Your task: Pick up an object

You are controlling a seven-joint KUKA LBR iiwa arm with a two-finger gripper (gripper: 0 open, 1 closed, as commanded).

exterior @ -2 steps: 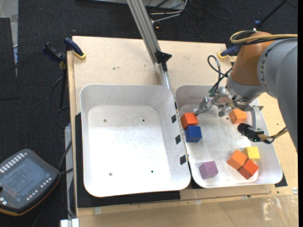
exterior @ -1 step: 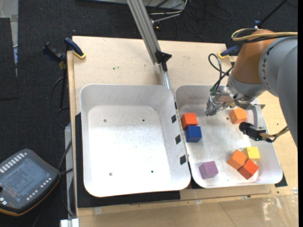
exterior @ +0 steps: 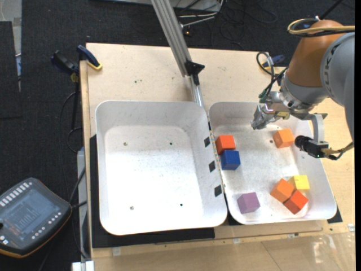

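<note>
Hovering over the right bin (exterior: 321,208), the gripper (exterior: 260,121) sits just beside the light orange block (exterior: 282,138); whether it is spread or pressed together you cannot tell; expect a miss — descent looks offset from the block.

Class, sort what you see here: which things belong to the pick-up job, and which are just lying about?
Job: gripper; right bin with orange block, red-orange cube, blue cube, purple cube, yellow cube.

Lying about: left bin, handheld pendant, clamp, cables.
</note>
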